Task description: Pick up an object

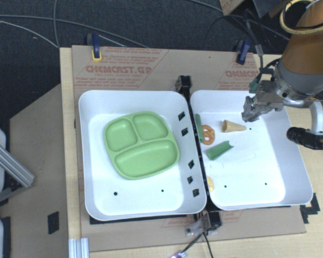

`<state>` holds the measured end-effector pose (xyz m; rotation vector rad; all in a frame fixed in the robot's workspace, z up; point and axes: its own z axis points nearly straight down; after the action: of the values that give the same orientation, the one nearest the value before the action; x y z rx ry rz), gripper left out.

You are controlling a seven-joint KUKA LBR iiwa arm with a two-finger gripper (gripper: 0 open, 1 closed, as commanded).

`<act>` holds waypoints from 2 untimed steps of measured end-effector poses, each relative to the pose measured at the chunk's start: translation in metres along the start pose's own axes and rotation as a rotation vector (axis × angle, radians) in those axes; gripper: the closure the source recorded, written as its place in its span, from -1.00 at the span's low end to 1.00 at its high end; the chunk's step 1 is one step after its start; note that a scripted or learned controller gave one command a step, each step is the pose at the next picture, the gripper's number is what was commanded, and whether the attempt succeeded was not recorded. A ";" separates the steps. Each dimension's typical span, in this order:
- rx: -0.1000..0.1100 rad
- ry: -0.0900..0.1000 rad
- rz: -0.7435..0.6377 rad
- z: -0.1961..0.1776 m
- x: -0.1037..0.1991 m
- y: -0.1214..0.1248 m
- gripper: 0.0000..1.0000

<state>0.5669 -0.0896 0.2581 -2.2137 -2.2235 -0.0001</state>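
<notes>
Front of right bin: bare floor. Mid — green pod, pretzel, cone, long axis left-right. Gripper just right of cone's wide end, above it; open/closed — can't tell, holds nothing visible. Left bin: green tray.
</notes>
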 end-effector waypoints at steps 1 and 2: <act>0.000 0.000 0.000 0.011 0.058 -0.008 1.00; 0.002 0.000 0.000 0.026 0.109 -0.027 1.00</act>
<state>0.5390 0.0193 0.2325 -2.2125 -2.2224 0.0028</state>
